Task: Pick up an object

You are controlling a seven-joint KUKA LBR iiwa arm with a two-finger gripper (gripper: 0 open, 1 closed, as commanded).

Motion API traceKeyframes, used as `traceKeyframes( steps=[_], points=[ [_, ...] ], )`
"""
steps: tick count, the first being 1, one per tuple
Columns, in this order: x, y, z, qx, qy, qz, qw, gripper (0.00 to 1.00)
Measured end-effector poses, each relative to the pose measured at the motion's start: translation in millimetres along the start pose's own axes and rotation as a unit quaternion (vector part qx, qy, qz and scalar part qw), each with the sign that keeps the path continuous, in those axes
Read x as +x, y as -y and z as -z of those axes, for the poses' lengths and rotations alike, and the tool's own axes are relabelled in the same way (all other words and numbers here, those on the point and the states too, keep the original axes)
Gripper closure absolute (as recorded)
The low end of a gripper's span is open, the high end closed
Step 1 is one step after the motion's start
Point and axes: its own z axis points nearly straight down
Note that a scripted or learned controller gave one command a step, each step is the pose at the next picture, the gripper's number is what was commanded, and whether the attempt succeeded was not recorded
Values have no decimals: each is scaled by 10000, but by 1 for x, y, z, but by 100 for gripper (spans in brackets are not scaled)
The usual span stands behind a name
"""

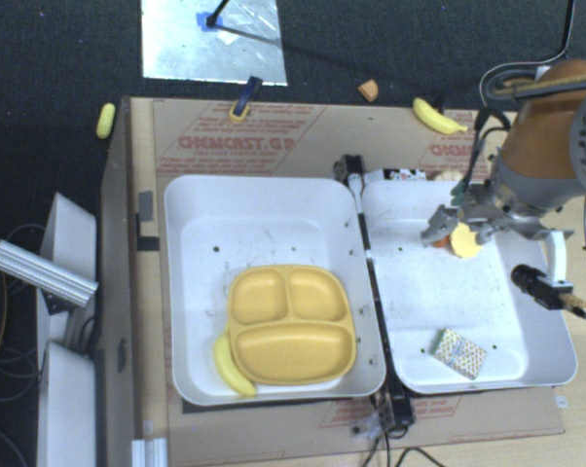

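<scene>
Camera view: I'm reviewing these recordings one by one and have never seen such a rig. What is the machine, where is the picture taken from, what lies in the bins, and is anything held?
The picture comes from one fixed camera above the bench, looking down at a slant. The grey machine with an orange band, entering from the right, is a robot arm; its gripper hangs over the right bin.

The left bin holds a yellow divided plate with three compartments, and a yellow banana lying against the plate's lower left edge. The right bin holds a small patterned packet near its front and a small round yellow object just at the gripper. Whether the gripper holds that object cannot be told from here; the arm hides part of it.

Outside the bins, another banana lies on the cardboard.
</scene>
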Motion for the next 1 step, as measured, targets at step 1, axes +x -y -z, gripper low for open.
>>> traceKeyframes(
  steps=[1],
  points=[
    [-46,-22,-16,-5,9,-10,10000,0]
  ],
)
